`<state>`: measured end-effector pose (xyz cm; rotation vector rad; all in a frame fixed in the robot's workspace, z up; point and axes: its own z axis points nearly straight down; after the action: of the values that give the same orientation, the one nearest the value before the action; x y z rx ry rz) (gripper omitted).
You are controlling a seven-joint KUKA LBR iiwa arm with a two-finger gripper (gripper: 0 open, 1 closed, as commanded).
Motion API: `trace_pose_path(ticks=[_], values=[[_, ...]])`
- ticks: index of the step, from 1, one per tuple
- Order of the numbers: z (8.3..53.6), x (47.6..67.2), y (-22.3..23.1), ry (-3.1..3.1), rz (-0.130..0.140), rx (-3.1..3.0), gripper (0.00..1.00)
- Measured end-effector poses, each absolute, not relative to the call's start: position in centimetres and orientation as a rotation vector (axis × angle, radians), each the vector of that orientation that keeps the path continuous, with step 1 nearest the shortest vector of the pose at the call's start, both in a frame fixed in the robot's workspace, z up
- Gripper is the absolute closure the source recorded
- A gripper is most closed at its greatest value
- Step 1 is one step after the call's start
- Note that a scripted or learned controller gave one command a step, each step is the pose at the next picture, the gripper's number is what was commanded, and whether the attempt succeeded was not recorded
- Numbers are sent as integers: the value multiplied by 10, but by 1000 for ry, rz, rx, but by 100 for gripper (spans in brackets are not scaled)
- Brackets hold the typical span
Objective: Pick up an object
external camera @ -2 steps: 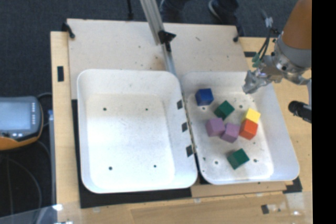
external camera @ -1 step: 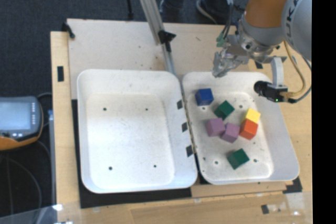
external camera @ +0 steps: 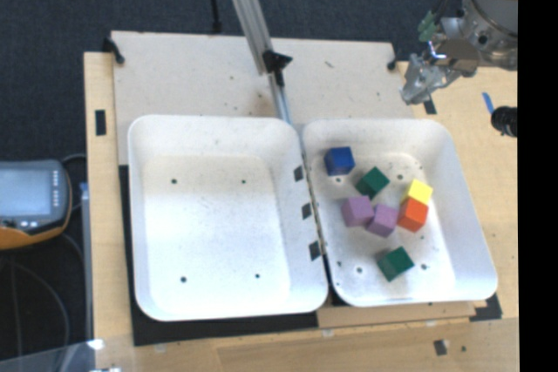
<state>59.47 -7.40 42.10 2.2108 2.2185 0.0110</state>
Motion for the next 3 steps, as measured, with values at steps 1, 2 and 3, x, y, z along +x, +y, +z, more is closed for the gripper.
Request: trace_pose_path(ticks=[1, 2, 3], values=[[314, 578, -64, 2224, -8, 2224, 100], [415, 602, -28, 2222, 12, 2209, 100], [464, 549, -2, 2225, 11, 2211, 100]])
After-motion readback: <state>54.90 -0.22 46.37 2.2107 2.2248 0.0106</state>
